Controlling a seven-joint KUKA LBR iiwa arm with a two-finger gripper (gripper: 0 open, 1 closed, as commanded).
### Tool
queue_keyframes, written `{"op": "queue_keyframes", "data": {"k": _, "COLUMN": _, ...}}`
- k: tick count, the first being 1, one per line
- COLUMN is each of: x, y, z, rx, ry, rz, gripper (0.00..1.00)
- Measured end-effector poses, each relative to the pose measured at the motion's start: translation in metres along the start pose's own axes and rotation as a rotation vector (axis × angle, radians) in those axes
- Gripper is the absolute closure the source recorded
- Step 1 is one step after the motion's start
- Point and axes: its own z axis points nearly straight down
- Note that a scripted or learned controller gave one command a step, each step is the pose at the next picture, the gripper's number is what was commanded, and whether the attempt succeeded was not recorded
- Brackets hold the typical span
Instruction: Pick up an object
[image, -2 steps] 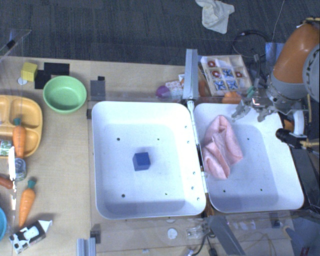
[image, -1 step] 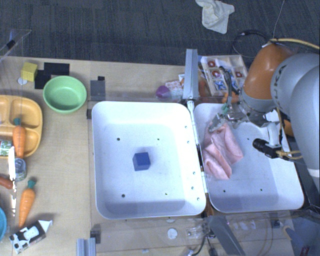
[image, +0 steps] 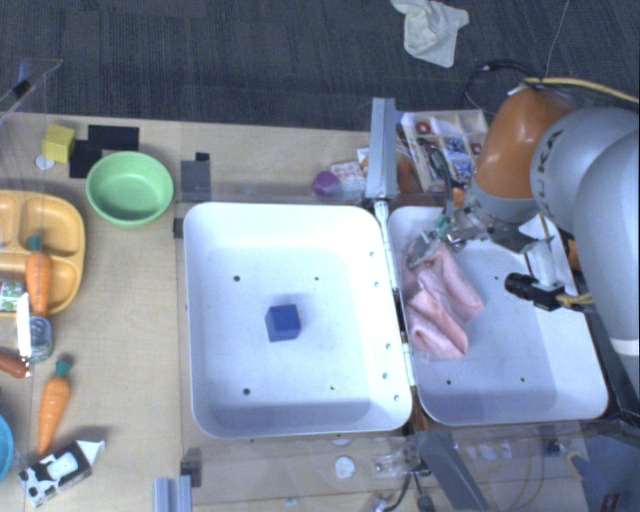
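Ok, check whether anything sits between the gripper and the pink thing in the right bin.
Nothing visible does. The gripper sits low at the far left corner of the right bin, right at the upper end of the pink thing, with no other item between them. Whether it touches the thing is unclear.

Green bowl (image: 129, 188) on bench left of bins. Yellow divided tray (image: 60, 232) at left edge, carrot (image: 37, 281) lying in it. Second carrot (image: 53, 399) lower down on bench. Yellow block (image: 59, 142) near black block (image: 103, 146). White crumpled cloth (image: 431, 29) on dark floor, top.
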Motion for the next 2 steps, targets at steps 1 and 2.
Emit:
{"op": "queue_keyframes", "data": {"k": 1, "x": 0.0006, "y": 0.0036, "z": -0.0139, "rx": -0.01, "ry": -0.002, "rz": -0.002, "gripper": 1.0}}
{"op": "queue_keyframes", "data": {"k": 2, "x": 0.0012, "y": 0.0036, "z": -0.0137, "rx": -0.009, "ry": -0.001, "rz": -0.003, "gripper": 0.0}}
